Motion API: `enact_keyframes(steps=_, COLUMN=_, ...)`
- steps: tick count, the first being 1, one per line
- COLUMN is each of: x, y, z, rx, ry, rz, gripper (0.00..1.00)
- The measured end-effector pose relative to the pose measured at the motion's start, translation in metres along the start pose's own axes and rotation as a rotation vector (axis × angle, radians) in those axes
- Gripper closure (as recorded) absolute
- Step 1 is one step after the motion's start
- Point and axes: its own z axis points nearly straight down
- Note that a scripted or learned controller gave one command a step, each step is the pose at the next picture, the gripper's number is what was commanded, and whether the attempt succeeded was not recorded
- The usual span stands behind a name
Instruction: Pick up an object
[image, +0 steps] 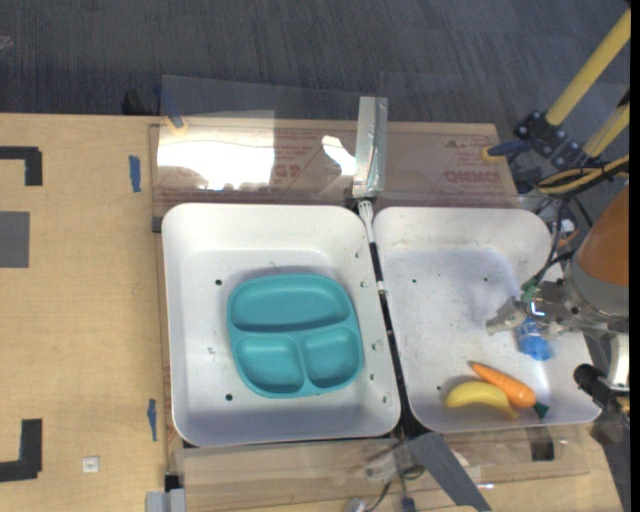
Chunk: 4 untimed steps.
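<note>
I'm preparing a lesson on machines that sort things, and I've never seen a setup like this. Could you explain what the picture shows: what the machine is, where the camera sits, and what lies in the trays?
The camera is fixed above a wooden bench and looks down at a slant. Two shallow white bins sit side by side: the left bin and the right bin.

The machine is a robot arm reaching in from the right edge; its orange band shows there. At its end is a gripper, low over the right bin's right side. The picture is too unclear there to say whether it holds anything.

In the left bin lies a teal divided plate with three compartments. Near the front of the right bin lie a yellow banana and an orange carrot, touching each other. A small blue object lies just by the gripper.
</note>
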Motion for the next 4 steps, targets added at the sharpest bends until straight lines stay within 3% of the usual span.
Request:
enact_keyframes(steps=1, x=0.003, y=0.018, z=0.007, rx=-0.011, ry=0.003, rz=0.020, gripper=0.00)
enact_keyframes(steps=2, x=0.006, y=0.011, z=0.012, rx=0.014, ry=0.006, rz=0.017, gripper=1.00)
enact_keyframes(steps=3, x=0.005, y=0.010, z=0.013, rx=0.017, ry=0.006, rz=0.018, gripper=0.00)
enact_keyframes(steps=4, x=0.060, y=0.084, z=-0.018, rx=0.017, ry=0.005, rz=0.009, gripper=0.00)
